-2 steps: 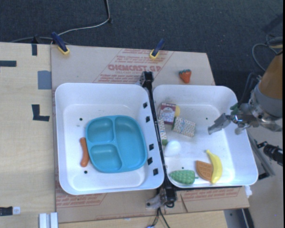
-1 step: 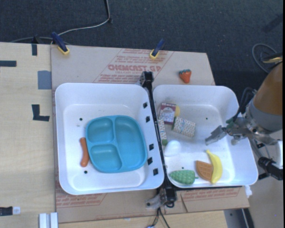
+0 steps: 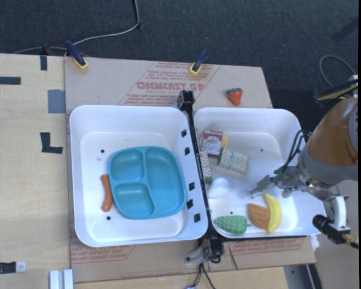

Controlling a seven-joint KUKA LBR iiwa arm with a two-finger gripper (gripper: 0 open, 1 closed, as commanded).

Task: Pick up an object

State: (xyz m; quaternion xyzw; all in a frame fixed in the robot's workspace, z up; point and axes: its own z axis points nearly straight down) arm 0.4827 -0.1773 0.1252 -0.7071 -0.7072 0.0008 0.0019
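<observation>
The end effector hangs low over the right bin, near its right wall, its dark fingers pointing toward the middle of the bin. Whether those fingers are spread or closed cannot be told from this angle, and nothing can be seen between them.

Just below the end effector lies a yellow banana, curved and lengthwise upright in the view, its upper tip close under the fingers. Touching the banana's left side is an orange wedge-shaped toy. Further left of that, along the bin's near wall, rests a green bumpy oval toy.

To the left of the end effector sits a small white rounded object, hard to make out against the bin floor. Up and to the left lie a pale patterned box and, beyond it, a dark red box with a white label.

Well away to the left, the left bin holds a teal divided tray with an orange carrot-like stick beside its left edge. A small orange and green strawberry toy rests on the cardboard-covered desk beyond the right bin.
</observation>
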